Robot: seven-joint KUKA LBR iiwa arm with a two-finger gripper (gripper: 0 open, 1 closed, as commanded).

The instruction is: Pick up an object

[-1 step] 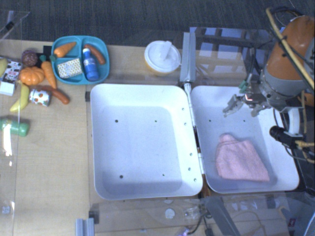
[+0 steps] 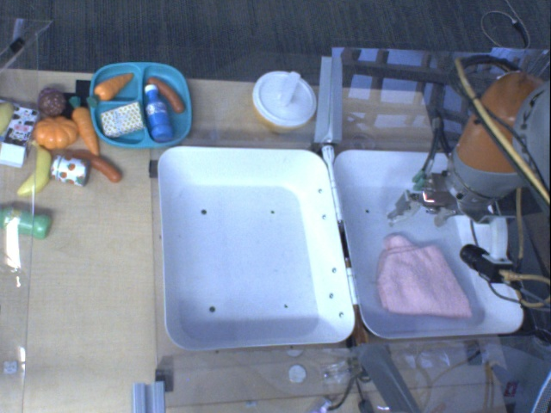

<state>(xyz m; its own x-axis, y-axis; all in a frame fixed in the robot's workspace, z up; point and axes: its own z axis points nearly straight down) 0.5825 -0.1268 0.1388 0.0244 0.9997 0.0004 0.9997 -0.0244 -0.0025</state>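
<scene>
A pink cloth [image 2: 422, 280] is lying crumpled in the near part of the right bin [image 2: 370, 231], touching nothing but the bin floor; the gripper [image 2: 411, 203] is hanging just beyond it, apart from the cloth, its fingers standing spread and gripping nothing; the left bin [image 2: 250, 248] is sitting beside, rims nearly touching; farther back on the worktop [image 2: 86, 299], a blue divided plate [image 2: 140, 106] is carrying toy food, and a white lidded cup [image 2: 284, 100] is standing behind the bins.
</scene>
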